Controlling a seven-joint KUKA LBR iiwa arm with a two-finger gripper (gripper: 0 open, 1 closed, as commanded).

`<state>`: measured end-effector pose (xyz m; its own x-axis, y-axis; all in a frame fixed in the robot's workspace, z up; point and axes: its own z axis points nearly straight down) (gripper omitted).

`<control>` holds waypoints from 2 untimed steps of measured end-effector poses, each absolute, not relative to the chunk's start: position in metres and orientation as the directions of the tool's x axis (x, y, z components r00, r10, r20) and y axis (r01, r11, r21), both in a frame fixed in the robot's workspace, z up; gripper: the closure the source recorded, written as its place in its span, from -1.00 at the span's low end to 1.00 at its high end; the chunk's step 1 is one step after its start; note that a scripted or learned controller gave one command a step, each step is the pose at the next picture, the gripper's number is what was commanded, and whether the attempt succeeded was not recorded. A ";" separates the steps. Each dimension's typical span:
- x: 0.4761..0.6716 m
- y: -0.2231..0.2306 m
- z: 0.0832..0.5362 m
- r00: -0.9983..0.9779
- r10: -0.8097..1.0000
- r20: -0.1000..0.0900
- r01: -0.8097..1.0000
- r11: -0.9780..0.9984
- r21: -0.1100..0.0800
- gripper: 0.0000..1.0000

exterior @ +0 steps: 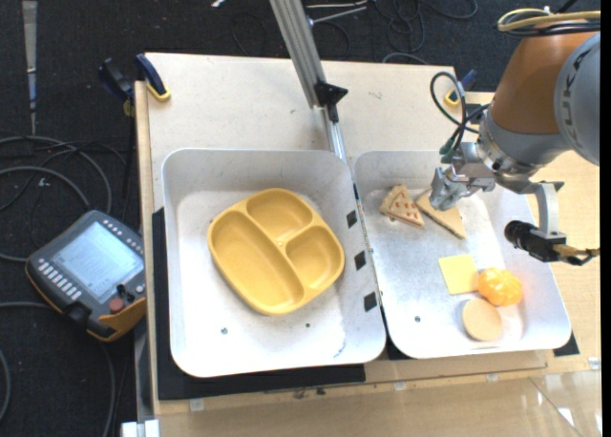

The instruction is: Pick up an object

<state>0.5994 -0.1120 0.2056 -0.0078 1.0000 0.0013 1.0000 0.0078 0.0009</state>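
White plastic lies nearest the camera: 2 bins side by side, the left bin [191, 235] carrying a yellow tray [275, 249] with 3 compartments, the right bin [410, 325] carrying the loose pieces I can choose from. Going from the near edge back in that right bin, I see a tan disc [482, 320], then an orange lump [499, 286] touching or almost touching it, then a yellow square [458, 273] just beside the lump, and farther back a waffle wedge [404, 206] with a tan slab [444, 218] near it. My gripper [449, 189] sits low over the far end of that slab, between the wedge and the bin's far wall; whether my jaws are spread or closed I cannot tell, since the wrist body hides them, and nothing is visibly held. I judge the slab to be my target. To do this well I would centre on its width, not its pointed end, come straight down so the flat piece does not skid toward the wedge, close across the narrow dimension, and lift slowly. A thin slab lying flat may give little to grip, so a tip may need to slide under an edge.
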 end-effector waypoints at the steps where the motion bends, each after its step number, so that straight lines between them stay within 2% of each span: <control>1: 0.613 -0.052 0.219 -0.008 1.000 0.002 1.000 0.008 0.003 1.00; 2: 0.627 0.009 0.231 -0.009 1.000 0.003 1.000 0.009 0.004 1.00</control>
